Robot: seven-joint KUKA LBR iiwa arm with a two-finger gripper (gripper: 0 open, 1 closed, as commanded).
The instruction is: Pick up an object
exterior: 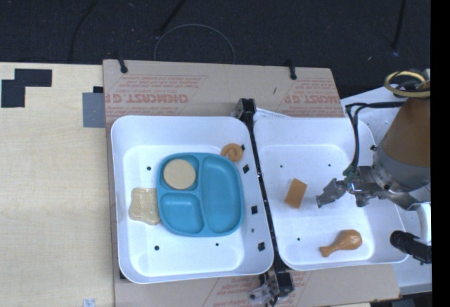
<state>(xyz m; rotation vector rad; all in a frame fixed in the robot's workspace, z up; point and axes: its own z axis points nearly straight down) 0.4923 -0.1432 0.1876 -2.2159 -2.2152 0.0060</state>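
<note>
In the right bin (320, 151) an orange-tan block (295, 193) lies near the middle, and a brown drumstick-shaped piece (342, 242) lies toward the front. My gripper (346, 196) hangs over the right side of this bin, just right of the block and above the drumstick piece. It is open with nothing between its fingers, and its left finger (328, 196) points toward the block without touching it.
The left bin (133, 137) holds a blue divided tray (211, 193) with a round tan biscuit (178, 174) in one compartment. A pale bread slice (144, 206) lies left of the tray, and a small brown ring (232, 152) sits at its far right corner.
</note>
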